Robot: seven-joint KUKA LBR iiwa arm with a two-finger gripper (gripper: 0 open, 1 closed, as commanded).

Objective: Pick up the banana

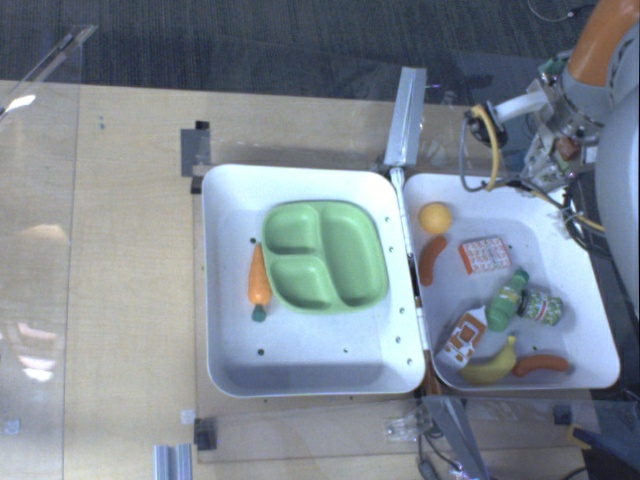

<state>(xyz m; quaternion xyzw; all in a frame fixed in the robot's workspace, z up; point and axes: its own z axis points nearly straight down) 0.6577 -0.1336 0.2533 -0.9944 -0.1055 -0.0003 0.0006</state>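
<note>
We find the banana (492, 366) at the lower edge of the right bin (590, 298), touching a carton (463, 336) and sausage (543, 365), so we advise descending on its free middle; jaw state cannot be told.

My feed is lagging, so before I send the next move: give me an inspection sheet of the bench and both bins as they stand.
Surface: wooden bench bearing two shallow white bins, left bin and right bin.
Job's things: banana lies at the right bin's near edge, beside a small carton and a sausage.
Clutter: left bin holds a green divided plate and a carrot; right bin also holds an orange, a second sausage, a red packet, a green bottle and a can.
Grippers: pincer at the arm's wrist, over the right bin's far corner; state unclear.
Cables: yellow and black loops by the wrist.
Surroundings: dark carpet.
</note>
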